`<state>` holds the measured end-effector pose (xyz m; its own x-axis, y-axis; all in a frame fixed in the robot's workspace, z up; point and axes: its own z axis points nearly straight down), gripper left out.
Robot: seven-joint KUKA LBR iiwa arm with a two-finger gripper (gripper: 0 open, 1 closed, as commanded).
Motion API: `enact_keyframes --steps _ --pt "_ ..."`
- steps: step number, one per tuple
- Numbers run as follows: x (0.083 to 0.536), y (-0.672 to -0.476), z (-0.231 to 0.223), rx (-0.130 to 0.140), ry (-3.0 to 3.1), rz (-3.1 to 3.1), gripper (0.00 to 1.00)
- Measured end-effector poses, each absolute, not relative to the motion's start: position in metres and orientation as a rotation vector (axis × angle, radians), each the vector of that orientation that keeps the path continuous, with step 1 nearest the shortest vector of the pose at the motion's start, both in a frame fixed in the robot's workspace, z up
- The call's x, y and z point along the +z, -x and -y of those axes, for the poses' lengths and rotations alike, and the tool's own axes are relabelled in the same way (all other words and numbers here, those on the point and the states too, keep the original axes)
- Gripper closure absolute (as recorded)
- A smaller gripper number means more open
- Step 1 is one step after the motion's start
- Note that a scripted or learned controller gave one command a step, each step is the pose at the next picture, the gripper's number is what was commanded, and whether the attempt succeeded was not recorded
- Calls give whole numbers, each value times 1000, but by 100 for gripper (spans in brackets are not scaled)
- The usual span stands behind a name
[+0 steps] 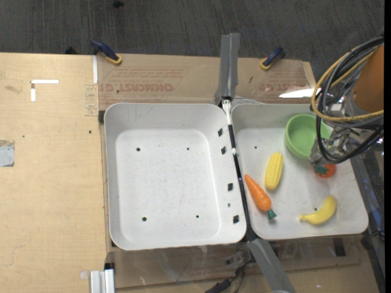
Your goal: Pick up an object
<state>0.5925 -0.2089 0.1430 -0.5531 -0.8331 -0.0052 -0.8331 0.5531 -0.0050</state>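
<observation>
My arm comes in from the right, the orange band high at the edge of the frame and a loop of black and yellow cables (333, 84) hanging in front of it. The wrist points down into the right bin (342, 224), and my claw (322, 161) sits low over its far right part, just beside the green bowl (302, 136) and right above a small red-orange object (325, 170) that looks like a tomato. The object shows just under my claw tip; whether it is between my fingers or merely below them I cannot tell, and I cannot tell whether the claw is open or closed, since cables and wrist hide it.

In the same bin, an ear of corn (274, 170) lies near the middle, a carrot (259, 195) lies slantwise close to the left wall, and a banana (320, 212) lies near the front right corner. Bare floor lies between corn, banana and my claw. The bowl stands against the back wall, close on my claw's left. The left bin (113, 182) adjoins the right one along the middle divider (233, 157).
</observation>
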Motion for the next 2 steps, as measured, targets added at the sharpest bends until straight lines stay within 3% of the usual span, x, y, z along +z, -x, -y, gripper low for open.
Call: enact_keyframes --steps 1,2 --pt "217 -558 176 -1 1240 -2880 100" --pt "194 -570 199 0 1225 -2887 100"
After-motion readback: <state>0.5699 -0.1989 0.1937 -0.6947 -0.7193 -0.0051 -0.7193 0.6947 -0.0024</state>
